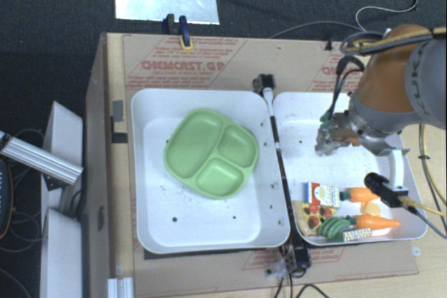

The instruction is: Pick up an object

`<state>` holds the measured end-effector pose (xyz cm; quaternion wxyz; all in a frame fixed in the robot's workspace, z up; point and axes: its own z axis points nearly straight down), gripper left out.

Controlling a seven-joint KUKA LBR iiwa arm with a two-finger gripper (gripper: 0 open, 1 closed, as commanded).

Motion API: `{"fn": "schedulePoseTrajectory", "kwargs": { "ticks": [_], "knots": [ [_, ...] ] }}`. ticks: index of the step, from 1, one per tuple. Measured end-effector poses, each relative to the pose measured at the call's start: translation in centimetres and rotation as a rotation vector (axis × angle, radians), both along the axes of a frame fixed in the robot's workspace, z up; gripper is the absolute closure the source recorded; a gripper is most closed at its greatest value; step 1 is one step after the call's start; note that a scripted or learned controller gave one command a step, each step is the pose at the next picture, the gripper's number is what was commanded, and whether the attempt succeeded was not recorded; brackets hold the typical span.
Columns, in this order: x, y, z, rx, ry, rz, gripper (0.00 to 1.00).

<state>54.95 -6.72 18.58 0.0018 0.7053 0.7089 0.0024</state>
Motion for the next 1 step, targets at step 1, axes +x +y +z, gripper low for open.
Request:
{"fn": "schedulePoseTrajectory", "kwargs": {
  "ticks": [1],
  "knots": [
    [-0.12,-0.14,-0.12,-0.001,0.004,-0.002,0.0]
  ]
}}
